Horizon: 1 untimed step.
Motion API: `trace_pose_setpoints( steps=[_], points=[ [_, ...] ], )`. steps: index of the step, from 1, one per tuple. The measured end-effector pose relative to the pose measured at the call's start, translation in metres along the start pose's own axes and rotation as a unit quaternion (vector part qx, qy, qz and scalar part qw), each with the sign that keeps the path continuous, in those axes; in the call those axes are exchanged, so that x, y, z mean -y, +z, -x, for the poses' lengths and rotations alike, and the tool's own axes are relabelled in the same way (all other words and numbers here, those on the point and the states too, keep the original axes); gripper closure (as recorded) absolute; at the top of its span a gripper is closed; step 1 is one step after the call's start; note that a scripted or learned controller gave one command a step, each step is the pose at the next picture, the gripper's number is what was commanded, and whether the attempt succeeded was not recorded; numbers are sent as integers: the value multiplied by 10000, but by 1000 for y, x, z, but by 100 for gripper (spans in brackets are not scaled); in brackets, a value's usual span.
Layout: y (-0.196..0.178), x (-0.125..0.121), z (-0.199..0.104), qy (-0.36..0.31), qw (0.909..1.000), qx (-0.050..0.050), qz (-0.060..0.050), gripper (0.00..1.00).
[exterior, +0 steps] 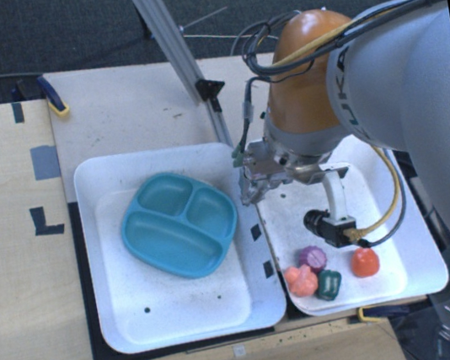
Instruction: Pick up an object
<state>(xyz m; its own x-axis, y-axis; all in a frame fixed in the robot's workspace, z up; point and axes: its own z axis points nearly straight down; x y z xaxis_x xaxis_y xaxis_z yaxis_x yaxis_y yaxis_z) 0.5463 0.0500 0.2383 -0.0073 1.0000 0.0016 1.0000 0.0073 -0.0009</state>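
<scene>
Gripper state undetermined; arm above right bin, no object seen in its grasp.
Gripper [253, 185] sits near the bin divider; toy foods lie at its 5 o'clock: orange piece [302, 281], purple onion [312, 258], green pepper [329, 285], red tomato [364, 263]. Advice: centre over one, descend vertically.

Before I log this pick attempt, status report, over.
Gripper low at the right bin's near-left wall, nothing seen held. Toy pieces clustered at bin's front: purple, orange, green, red. Teal plate in left bin.
</scene>
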Motion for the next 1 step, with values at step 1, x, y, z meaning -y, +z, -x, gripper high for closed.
trace_pose_setpoints(
  steps=[1],
  points=[
    [-1,-5,-45,3,10000,2,-5,100]
  ],
)
